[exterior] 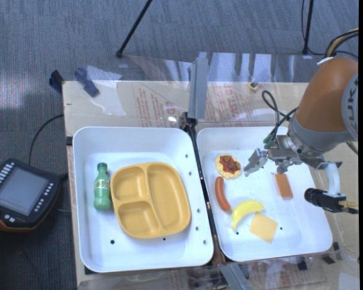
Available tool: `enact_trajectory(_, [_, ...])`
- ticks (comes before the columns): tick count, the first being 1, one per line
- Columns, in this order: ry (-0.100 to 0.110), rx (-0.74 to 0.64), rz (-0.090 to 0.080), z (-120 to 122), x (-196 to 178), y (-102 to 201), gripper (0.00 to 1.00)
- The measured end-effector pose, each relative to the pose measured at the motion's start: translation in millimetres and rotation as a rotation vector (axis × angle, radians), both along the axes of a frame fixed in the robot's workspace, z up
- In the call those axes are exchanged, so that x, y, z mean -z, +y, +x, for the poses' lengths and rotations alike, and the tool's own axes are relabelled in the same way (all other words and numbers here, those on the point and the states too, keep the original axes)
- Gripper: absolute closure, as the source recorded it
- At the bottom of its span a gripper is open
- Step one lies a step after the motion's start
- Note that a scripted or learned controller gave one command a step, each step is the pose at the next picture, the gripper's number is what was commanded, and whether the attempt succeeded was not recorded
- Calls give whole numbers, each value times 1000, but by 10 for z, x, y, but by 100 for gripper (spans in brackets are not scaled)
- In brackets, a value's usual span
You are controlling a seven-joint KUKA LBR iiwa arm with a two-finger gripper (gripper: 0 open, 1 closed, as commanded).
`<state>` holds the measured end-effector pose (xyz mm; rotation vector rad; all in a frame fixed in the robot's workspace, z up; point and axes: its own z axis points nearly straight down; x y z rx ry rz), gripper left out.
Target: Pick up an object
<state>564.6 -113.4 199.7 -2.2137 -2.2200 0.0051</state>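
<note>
My gripper (pixel 269 162) hangs over the middle of the right bin (pixel 311 237), open, with nothing between its fingers. Just left of it lies a small pizza slice with red topping (pixel 228 165). An orange block (pixel 284 185) sits just below and right of the gripper. Further down are a red sausage (pixel 222 194), a yellow banana (pixel 246 212) and a yellow cheese square (pixel 264 227).
The left bin (pixel 91 249) holds a yellow divided plate (pixel 150 199) and a green bottle (pixel 101 186) lying at the plate's left. A grey post (pixel 197 92) stands behind the seam between the bins. A teach pendant (pixel 18 192) sits off the bench at left.
</note>
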Motion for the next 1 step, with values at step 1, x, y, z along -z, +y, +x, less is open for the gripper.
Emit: enact_trajectory(1, [1,-71,1,-663,1146,61,0])
